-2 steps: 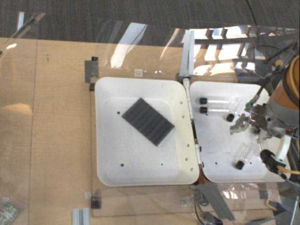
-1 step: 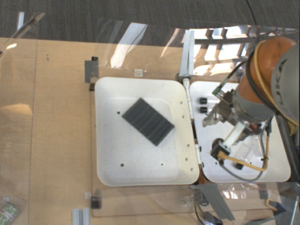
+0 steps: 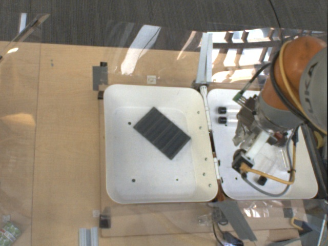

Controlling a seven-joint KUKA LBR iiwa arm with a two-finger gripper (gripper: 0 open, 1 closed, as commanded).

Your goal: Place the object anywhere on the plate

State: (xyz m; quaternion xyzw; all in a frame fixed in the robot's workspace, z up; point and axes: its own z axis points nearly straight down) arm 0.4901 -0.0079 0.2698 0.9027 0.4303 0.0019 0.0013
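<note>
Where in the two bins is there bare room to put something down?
The left bin has wide bare floor below the dark plate in the picture, toward its lower rim, and a strip between the plate and the left wall. The right bin is crowded: the arm hangs over most of it.

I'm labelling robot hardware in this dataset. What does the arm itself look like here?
The arm is rounded and grey, with a broad orange band above the wrist. Dark cables run across the band, and a yellow cable loops below the wrist. The gripper is angular grey metal.
</note>
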